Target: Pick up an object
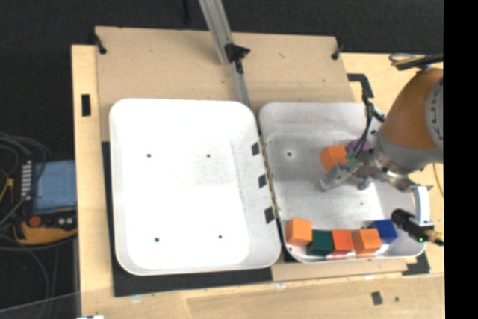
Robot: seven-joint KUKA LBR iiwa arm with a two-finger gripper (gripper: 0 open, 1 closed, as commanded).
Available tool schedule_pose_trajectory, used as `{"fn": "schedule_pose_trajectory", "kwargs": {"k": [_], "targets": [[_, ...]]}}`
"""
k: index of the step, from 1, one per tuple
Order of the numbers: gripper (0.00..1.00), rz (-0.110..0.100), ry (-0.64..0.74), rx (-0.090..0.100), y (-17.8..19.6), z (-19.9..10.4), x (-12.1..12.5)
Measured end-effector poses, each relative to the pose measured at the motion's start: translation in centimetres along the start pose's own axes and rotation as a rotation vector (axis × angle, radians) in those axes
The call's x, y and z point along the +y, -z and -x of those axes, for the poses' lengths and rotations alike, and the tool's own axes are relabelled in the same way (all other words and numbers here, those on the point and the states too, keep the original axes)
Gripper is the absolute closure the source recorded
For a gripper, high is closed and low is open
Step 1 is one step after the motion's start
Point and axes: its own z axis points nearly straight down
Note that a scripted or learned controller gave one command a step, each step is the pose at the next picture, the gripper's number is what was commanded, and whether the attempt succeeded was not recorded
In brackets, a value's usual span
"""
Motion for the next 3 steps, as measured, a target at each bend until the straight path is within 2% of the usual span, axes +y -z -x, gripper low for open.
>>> {"fn": "schedule_pose_trajectory", "kwargs": {"k": [1,2,3], "targets": [[1.0,0.005,-0.007,0.001,1.2,0.1,0.1],[1.0,0.005,0.0,0.002,6.2,0.3,-0.7],[1.0,0.007,0.01,0.001,11.7,0.4,-0.4]]}}
